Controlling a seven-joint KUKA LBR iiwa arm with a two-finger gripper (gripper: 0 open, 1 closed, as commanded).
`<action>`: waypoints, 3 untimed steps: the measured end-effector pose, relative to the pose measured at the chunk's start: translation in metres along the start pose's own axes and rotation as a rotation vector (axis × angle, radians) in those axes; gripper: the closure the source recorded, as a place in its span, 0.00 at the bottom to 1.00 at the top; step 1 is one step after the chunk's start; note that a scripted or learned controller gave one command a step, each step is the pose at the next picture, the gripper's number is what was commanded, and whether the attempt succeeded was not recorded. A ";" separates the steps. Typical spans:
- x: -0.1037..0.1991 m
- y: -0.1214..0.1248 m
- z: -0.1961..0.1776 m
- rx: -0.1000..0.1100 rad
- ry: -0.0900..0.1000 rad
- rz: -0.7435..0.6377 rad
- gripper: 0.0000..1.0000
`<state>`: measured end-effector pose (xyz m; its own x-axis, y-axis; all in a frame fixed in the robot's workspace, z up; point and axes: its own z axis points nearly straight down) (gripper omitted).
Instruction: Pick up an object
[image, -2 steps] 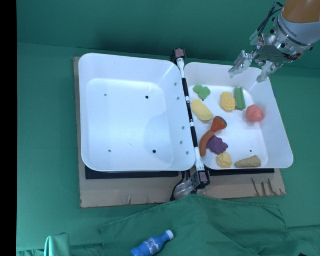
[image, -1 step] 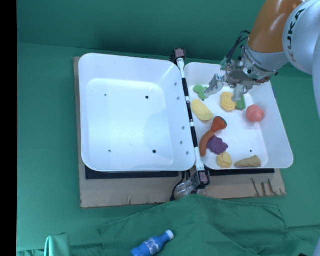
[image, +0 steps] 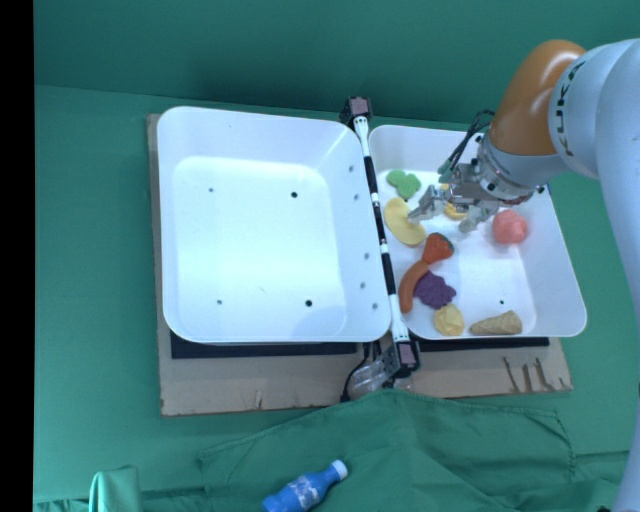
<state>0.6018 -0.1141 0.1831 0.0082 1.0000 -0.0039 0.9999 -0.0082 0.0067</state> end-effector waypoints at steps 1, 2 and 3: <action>-0.023 -0.047 -0.004 -0.015 -0.001 -0.002 0.00; -0.026 -0.095 -0.004 -0.019 -0.004 -0.003 0.00; -0.049 -0.005 -0.002 -0.009 -0.002 -0.007 0.00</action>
